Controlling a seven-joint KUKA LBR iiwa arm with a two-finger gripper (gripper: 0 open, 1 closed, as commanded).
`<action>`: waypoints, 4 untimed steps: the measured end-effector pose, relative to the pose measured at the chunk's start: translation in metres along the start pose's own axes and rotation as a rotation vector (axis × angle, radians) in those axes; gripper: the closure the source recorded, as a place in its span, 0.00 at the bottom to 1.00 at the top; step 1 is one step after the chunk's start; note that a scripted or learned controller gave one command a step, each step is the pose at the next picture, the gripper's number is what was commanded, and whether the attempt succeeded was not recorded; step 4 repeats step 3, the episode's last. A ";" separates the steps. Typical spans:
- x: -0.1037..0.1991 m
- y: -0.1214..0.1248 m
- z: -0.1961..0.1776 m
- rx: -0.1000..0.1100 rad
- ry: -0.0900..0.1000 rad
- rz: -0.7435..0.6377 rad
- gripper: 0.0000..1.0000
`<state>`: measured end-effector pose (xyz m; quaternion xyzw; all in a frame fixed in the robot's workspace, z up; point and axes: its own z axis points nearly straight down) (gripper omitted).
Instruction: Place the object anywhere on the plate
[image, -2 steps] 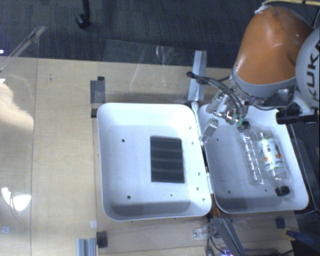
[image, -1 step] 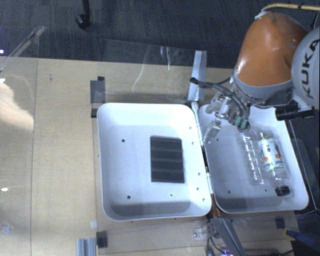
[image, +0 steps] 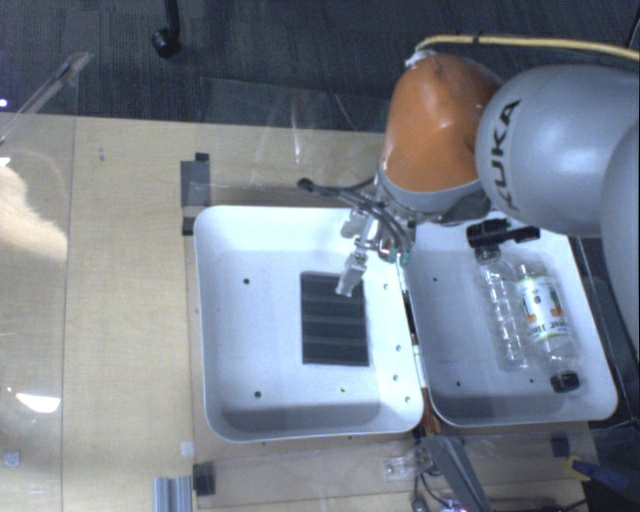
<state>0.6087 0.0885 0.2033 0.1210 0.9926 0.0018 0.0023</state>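
Observation:
A dark ridged rectangular plate (image: 335, 320) lies flat in the middle of the left bin (image: 230, 300). A clear plastic bottle (image: 527, 312) with a white label and a black cap lies on its side in the right bin (image: 600, 395), cap toward the front. My gripper (image: 352, 272) hangs over the plate's far right corner, close to the wall between the bins. Nothing is visibly held in it. The grey arm and its orange band (image: 435, 120) cover the far part of the right bin.
The two white bins meet along a shared wall (image: 410, 320). Light wooden bench surface (image: 100, 300) stretches to the left of the bins. A clear panel edge runs along the far left. Cables hang by the wrist.

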 end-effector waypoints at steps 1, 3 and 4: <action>0.030 0.019 0.054 0.001 0.001 0.202 0.00; -0.005 0.029 0.098 -0.001 -0.004 -0.205 0.00; -0.005 0.029 0.098 -0.001 -0.004 -0.205 0.00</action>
